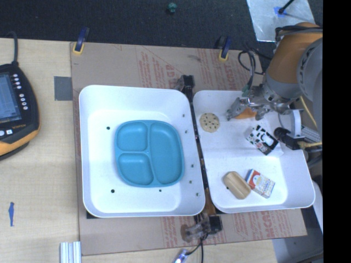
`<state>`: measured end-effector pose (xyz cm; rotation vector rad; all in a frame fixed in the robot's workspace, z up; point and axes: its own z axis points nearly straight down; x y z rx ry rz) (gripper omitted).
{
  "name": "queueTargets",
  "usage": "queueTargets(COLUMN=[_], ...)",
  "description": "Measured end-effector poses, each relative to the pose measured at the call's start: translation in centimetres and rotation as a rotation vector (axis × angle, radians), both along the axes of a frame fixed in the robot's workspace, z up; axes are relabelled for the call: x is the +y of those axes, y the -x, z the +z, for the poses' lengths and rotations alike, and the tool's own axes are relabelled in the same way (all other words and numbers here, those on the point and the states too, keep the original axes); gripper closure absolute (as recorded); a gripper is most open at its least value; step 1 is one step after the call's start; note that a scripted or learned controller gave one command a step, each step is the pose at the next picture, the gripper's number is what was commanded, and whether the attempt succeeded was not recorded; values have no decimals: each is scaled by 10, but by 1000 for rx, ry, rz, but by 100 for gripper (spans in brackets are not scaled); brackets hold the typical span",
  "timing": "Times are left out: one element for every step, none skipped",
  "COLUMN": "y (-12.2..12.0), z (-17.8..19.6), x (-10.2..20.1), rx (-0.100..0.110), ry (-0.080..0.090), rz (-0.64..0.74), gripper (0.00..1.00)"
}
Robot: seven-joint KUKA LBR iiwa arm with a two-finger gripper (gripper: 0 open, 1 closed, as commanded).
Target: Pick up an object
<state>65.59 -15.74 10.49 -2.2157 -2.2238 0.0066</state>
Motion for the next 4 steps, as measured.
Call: queueTargets(y=[0, 0, -1, 0], z=[-13, -13, -13, -13], x=[-12, -9, -22, -14], rx=[1, 2, -3, 0], ry=[-1, -2, -1, -2], rz=[-1, 0, -1, 0], gripper=[0, 0, 0, 0])
